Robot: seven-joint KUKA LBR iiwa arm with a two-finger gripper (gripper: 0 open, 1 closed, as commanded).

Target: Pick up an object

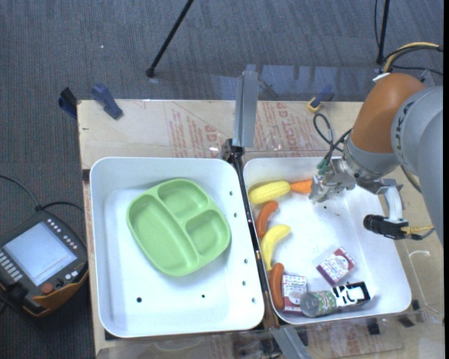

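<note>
The carrot (301, 186), the nearest likely target for a pick, lies at the far edge of the right bin (374, 226), its tip just beside the gripper (325, 188). Going left to right: the left bin (108, 200) holds only a green divided plate (179, 226), well apart from the action. Along the right bin's left wall sit a corn cob (269, 192), a sausage (266, 217), a banana (274, 239) and a second sausage (276, 284) at the near end, then a small carton (294, 286), a can (318, 303), a red packet (335, 265) and a black-and-white box (352, 293) toward the near right. The gripper hangs low over the bin's far part, and whether it is open or closed cannot be made out; nothing is visibly held. The risks, as I judge them: the carrot touches the corn cob, so a descent slightly left could close on both or nudge the corn aside; the carrot's tapered, rounded shape may squirt out of a pinch; and it lies so close to the far wall that a finger could strike the rim.
</note>
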